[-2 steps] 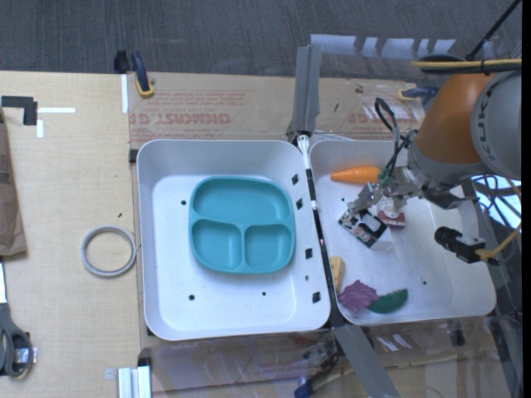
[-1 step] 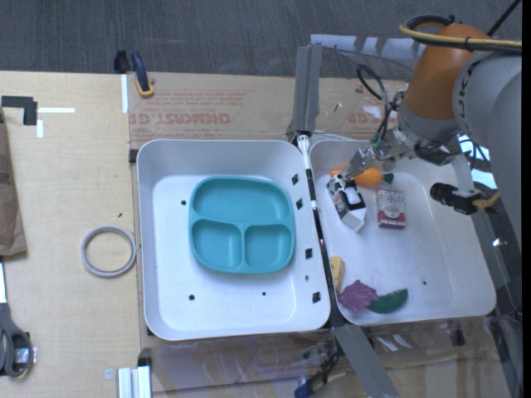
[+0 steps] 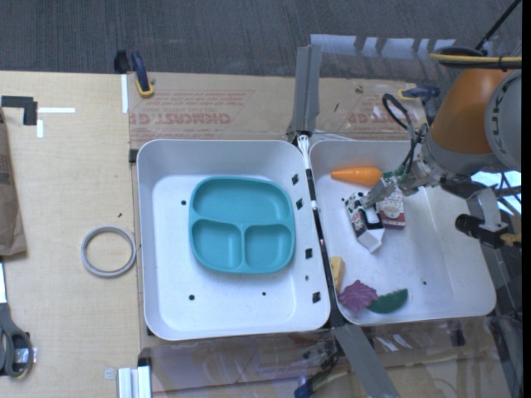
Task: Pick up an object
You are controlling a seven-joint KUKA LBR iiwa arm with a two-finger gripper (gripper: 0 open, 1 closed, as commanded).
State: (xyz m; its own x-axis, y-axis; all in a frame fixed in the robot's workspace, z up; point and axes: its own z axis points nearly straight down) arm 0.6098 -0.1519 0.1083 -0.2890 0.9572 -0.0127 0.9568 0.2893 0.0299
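At centre right of the frame, in the right bin (image 3: 440, 293), the gripper (image 3: 390, 191) hovers over a small carton (image 3: 367, 220) beside the carrot (image 3: 357, 174), jaws' state I cannot tell, so the approach looks underway and next calls for descending squarely.

My grey arm (image 3: 485, 114) runs off the frame's right edge. My gripper (image 3: 388, 191) is too small to read. Brown paper bag (image 3: 10, 189) cut off far left; scissors (image 3: 12, 351) cropped lower left.
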